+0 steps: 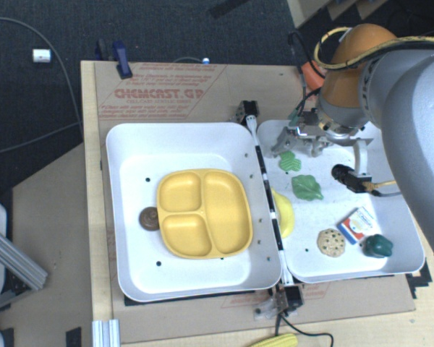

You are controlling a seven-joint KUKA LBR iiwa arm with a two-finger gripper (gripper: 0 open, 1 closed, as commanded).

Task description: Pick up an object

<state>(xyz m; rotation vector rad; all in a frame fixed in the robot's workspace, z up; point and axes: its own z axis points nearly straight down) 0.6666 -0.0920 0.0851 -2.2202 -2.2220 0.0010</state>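
Left bin (130, 266) holding yellow divided plate (202, 213); cookie (331, 242) lying at right bin's (401, 255) 6 o'clock; end effector (304, 142) state indeterminable.

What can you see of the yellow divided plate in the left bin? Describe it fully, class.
The yellow divided plate looks like smooth moulded plastic, a rounded square with three compartments that hold nothing. It lies flat and right side up, slightly turned, near the middle of the left bin. A small brown round object sits against its left edge.

Red "CHEMCAST GP" lettering on the brown board (159, 92) behind the bins.
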